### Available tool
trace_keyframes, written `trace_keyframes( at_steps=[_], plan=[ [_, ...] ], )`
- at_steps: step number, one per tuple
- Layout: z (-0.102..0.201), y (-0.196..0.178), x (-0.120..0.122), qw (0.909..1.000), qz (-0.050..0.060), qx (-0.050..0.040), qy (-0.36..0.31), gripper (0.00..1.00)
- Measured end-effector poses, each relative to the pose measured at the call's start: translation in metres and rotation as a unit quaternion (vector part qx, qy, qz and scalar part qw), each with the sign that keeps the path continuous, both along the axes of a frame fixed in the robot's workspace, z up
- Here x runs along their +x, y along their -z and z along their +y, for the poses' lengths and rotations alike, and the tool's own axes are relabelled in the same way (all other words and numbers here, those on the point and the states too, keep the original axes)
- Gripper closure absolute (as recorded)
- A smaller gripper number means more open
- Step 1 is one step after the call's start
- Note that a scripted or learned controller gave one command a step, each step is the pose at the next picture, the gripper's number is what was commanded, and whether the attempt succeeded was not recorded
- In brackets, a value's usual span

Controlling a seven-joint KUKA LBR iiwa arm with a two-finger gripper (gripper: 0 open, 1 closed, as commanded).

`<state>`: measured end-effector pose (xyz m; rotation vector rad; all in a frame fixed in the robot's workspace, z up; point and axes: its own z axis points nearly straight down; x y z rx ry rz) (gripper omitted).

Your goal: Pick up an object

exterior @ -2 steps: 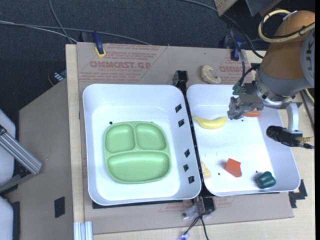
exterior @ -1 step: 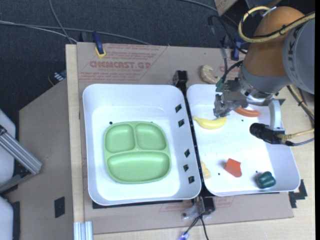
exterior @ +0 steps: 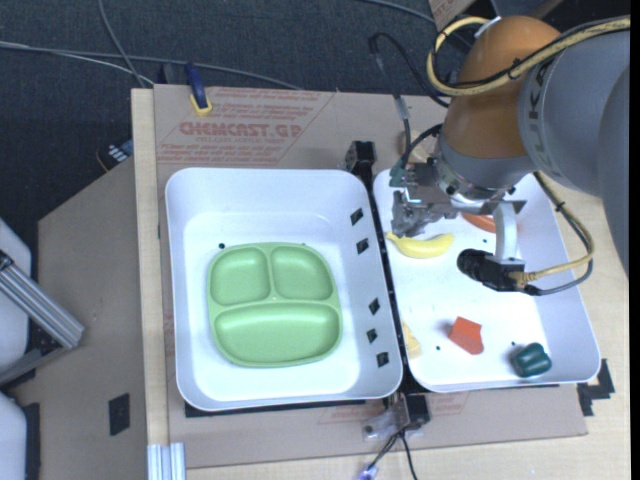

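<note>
A pale green divided tray (exterior: 275, 303) lies in the white left bin (exterior: 190, 268). In the white right bin (exterior: 570, 298): a yellow banana (exterior: 422, 246), a red-orange block (exterior: 466, 335), and at five o'clock a dark green, perhaps bluish, lump (exterior: 530, 359).

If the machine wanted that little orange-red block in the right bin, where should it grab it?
Probably across the middle of the orange-red block, coming straight down from above. It lies low on the floor of the right bin with bare white space all round, so fingers could drop on either side of its two opposite flat faces. The green object sits apart from it, out of the way.
</note>
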<state>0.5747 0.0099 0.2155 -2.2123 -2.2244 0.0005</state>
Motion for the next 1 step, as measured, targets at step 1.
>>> trace_keyframes(
  at_steps=[1],
  plan=[
    [0.054,0.0053,0.0076,1.0,-0.002,-0.0002,0.0,1.0]
  ],
)
